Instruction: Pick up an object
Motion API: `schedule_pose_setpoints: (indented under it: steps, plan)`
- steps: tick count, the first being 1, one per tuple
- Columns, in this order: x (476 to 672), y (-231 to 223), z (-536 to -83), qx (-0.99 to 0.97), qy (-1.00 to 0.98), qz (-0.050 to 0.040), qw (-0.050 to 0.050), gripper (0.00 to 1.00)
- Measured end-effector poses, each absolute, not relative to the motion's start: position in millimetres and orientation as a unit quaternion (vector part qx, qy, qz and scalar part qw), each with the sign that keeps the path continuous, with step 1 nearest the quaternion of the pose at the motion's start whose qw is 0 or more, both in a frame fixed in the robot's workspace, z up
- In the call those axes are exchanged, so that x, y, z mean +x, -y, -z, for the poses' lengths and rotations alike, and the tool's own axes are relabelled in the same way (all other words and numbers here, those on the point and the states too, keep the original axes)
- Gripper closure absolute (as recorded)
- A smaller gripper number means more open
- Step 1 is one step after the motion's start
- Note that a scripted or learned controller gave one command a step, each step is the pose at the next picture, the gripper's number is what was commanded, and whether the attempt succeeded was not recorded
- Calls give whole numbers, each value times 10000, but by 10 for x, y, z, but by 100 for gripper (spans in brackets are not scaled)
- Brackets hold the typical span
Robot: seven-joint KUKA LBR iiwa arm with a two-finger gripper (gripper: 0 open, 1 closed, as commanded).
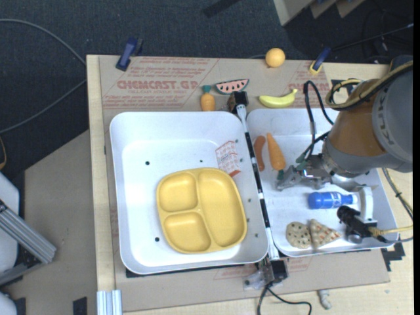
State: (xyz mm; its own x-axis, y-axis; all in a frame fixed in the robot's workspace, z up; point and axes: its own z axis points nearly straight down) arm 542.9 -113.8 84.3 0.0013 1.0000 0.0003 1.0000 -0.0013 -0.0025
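Arm [367,123] hides right bin's [289,120] far corner.

The arm [387,120] enters from the right side of the camera view and slopes down toward the left. Its large grey link fills the upper right, followed by the orange band [352,131] above the wrist. Below the band sits a grey wrist section [344,166]. The gripper [287,178] extends leftward from the wrist, low and nearly horizontal, with its 2 metallic fingers [283,183] pointing left. Black cables [314,113] loop along the arm's upper left side.
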Motion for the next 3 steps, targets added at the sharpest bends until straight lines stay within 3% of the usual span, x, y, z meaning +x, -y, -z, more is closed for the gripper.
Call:
schedule_pose_setpoints:
  steps: [1, 2, 3]
  plan:
    - [5037, 1596, -846, -7081, 7061, -10, 5, 0]
    - [5637, 966, -845, -7065, 7077, 8, 2, 0]
    - [6470, 1090, -851, -7065, 7077, 2, -7, 0]
